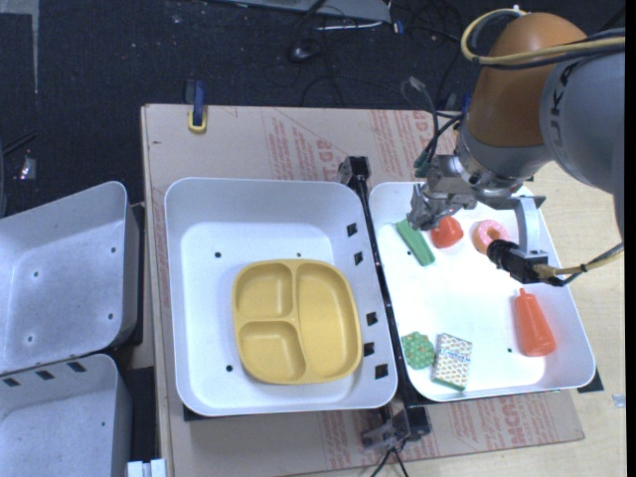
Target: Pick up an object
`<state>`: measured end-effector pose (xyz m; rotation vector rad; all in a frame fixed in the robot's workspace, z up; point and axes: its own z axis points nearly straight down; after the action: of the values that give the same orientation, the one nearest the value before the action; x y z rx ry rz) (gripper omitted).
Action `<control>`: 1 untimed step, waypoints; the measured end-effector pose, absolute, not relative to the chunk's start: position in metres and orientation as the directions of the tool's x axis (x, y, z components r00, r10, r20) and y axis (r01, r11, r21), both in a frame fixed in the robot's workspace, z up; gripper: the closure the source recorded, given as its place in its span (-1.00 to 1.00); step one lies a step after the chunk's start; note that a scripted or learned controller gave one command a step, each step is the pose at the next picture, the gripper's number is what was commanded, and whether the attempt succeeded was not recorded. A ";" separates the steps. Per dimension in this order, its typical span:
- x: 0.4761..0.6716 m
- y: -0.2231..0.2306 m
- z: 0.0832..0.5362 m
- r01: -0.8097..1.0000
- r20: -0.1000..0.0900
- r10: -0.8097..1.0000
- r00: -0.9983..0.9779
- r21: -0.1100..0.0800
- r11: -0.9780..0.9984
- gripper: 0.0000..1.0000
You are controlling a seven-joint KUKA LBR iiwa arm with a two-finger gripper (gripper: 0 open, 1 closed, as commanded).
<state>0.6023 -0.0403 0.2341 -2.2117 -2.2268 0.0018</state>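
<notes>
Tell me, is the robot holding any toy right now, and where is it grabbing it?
It cannot be told. The gripper is low in the right bin, just above the green stick and beside the small red piece, but no toy is seen in it.

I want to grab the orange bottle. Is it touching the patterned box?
Apart. The camera view shows bare white bin floor between the orange bottle and the patterned box.

A yellow divided plate (296,320) lies in the left bin (189,217), toward its 5 o'clock side. At 9 o'clock from that bin — off the bench — sit two grey trays (62,266). A blue-and-yellow clip (198,108) is at the bench's 11 o'clock corner.
</notes>
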 end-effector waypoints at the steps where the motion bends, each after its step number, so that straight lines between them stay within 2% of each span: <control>1: 0.587 0.000 0.233 1.000 0.001 1.000 -0.006 -0.003 0.006 1.00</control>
<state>0.5867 0.0000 0.2328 -2.2123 -2.2267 0.0014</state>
